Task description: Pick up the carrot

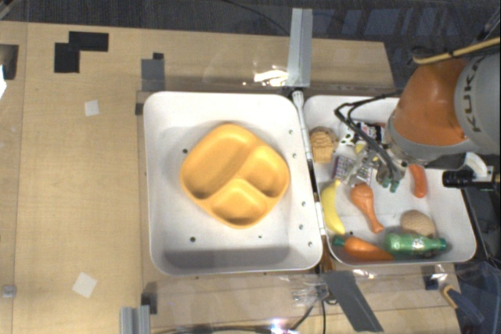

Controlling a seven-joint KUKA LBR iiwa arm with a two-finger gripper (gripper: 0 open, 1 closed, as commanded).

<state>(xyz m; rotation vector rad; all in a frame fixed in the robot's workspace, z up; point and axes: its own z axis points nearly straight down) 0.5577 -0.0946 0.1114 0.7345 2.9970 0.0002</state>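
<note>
Locate the carrot [365, 249] at the near edge of the right bin [460, 209], lying flat, its right end against the green bottle [415, 245] and the banana [332, 207] just beside its left end. The gripper [381, 168] hangs over the bin's middle, above the chicken drumstick [366, 204]; you cannot tell whether its fingers are apart or together. Expect the carrot to be light, stiff and smooth, likely a plastic toy, so it may slip. Take hold across the thick middle, clear of the bin wall

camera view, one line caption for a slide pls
Hand hangs over the right bin of toy food, carrot lying at its near edge; yellow divided plate in the left bin.
</note>
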